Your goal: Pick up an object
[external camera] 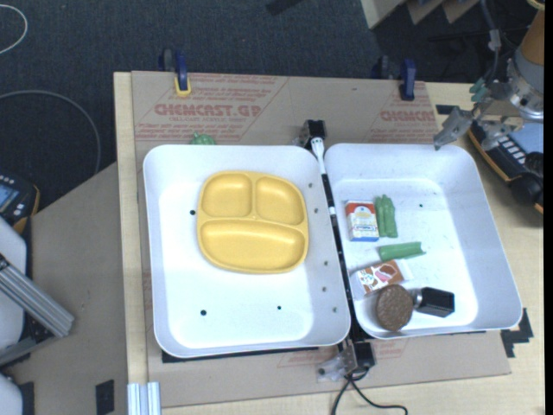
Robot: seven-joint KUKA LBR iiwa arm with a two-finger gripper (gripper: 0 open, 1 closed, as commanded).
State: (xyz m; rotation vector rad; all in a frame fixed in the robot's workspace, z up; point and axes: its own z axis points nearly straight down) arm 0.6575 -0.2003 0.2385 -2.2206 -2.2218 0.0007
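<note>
1. Camera view: I see the gripper [455,130] at the upper right of the frame, above the far right corner of the right bin [484,214]. I cannot tell its state.
2. In the right bin lie a small orange-and-white carton [362,220], a green piece [385,216] touching it, a second green piece [400,251] below, a red-and-white packet [380,277], a brown disc [393,307] and a black block [436,301].
3. The left bin [173,258] holds a yellow divided plate [253,223].
</note>
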